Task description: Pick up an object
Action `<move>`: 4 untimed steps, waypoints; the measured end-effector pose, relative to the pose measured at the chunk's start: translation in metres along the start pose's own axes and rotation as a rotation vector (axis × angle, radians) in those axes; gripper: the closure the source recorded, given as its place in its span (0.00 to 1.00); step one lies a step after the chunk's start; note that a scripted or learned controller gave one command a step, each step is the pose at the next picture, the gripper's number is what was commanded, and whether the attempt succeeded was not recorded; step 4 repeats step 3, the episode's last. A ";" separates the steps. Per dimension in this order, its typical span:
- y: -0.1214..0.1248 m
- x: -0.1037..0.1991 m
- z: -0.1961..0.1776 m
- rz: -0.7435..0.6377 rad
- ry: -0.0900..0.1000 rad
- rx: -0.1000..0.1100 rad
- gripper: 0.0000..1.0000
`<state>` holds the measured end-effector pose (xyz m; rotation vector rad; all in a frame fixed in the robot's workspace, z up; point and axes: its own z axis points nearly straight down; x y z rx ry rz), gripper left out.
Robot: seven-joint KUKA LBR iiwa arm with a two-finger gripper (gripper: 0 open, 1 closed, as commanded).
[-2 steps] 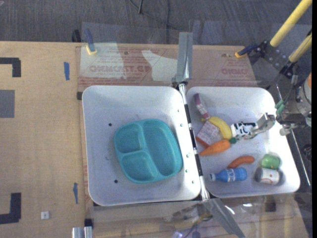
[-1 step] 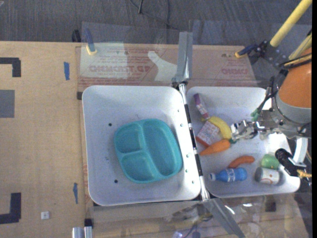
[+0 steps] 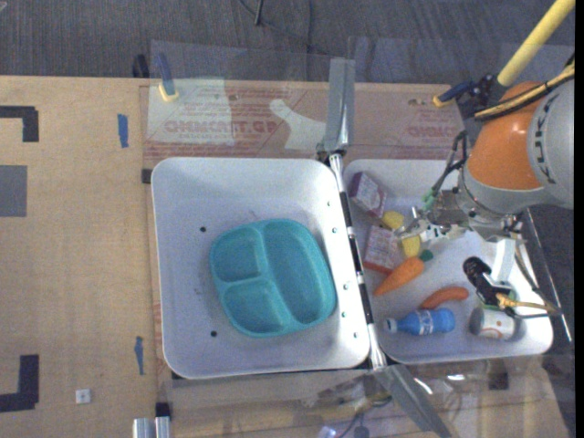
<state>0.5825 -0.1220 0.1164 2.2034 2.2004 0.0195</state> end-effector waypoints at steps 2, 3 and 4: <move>0.039 0.005 0.016 -0.036 0.009 0.016 1.00; 0.088 0.038 -0.123 0.028 0.009 0.031 1.00; 0.088 0.038 -0.123 0.028 0.009 0.031 1.00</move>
